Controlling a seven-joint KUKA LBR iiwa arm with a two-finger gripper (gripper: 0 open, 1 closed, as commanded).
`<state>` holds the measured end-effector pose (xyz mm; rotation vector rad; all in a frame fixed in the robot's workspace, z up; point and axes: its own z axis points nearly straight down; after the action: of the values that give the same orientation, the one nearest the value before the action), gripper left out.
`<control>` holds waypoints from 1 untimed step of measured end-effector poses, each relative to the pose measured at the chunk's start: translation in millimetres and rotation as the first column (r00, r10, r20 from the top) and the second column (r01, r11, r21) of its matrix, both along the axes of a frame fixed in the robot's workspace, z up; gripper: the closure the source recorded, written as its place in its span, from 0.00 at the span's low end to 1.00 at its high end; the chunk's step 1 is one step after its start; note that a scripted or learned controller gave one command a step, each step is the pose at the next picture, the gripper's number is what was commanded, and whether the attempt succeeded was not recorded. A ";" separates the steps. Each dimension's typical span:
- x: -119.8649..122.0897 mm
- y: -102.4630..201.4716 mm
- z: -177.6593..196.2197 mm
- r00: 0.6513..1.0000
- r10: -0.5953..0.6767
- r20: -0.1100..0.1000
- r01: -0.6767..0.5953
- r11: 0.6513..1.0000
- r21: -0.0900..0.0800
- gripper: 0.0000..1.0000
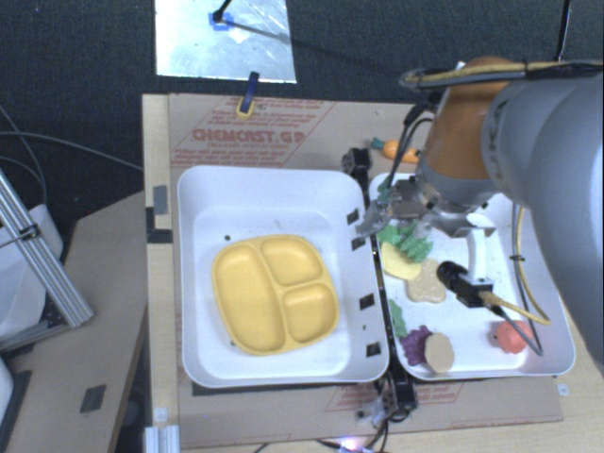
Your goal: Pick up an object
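Note:
The right bin holds several toy foods: a green leafy piece, a yellow piece, a beige piece, purple grapes, a round tan disc and a red-orange piece. My gripper hangs low over the bin's back left part, just above the green leafy piece. The wrist and arm hide the back of this bin. Nothing can be made out in the gripper's hold.
The left bin bears a yellow divided plate. A small orange piece lies behind the right bin. The divider between the bins runs close to the gripper's left side. Brown cardboard lies under both bins.

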<state>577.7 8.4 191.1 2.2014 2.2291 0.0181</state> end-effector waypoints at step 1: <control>-17.2 -42.9 -6.9 1.000 -0.015 -0.014 0.015 1.000 -0.004 0.00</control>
<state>560.5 -34.5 184.3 2.2230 2.2183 -0.0017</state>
